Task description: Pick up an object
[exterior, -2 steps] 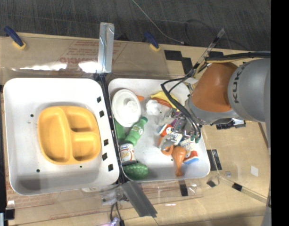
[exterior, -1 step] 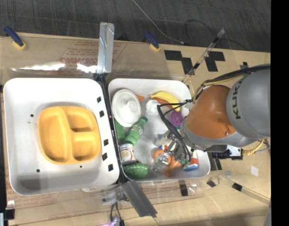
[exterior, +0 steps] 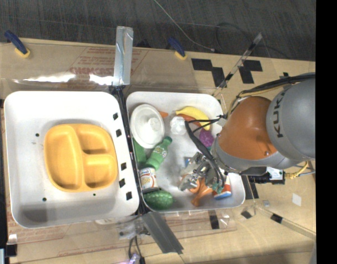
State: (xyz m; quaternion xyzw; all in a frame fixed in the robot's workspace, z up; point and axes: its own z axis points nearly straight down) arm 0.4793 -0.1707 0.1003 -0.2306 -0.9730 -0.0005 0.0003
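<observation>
My gripper (exterior: 197, 176) is low in the right bin (exterior: 157, 100), near its front right corner, among a pile of small things. An orange toy (exterior: 201, 190) lies just under and in front of it, and a red and blue item (exterior: 224, 191) sits to its right. I cannot make out its fingers against the clutter. A green bottle (exterior: 157, 155) lies to the gripper's left, with a white bowl (exterior: 147, 124) behind it. A yellow banana (exterior: 191, 113) and a purple item (exterior: 206, 139) lie at the back right, partly under the arm.
The left bin (exterior: 20, 164) holds a yellow divided tray (exterior: 80, 157). A green round object (exterior: 158, 199) and a labelled can (exterior: 147, 178) sit at the right bin's front left. The arm's orange band (exterior: 245, 131) overhangs the right bin's right wall. Black cables cross the bin.
</observation>
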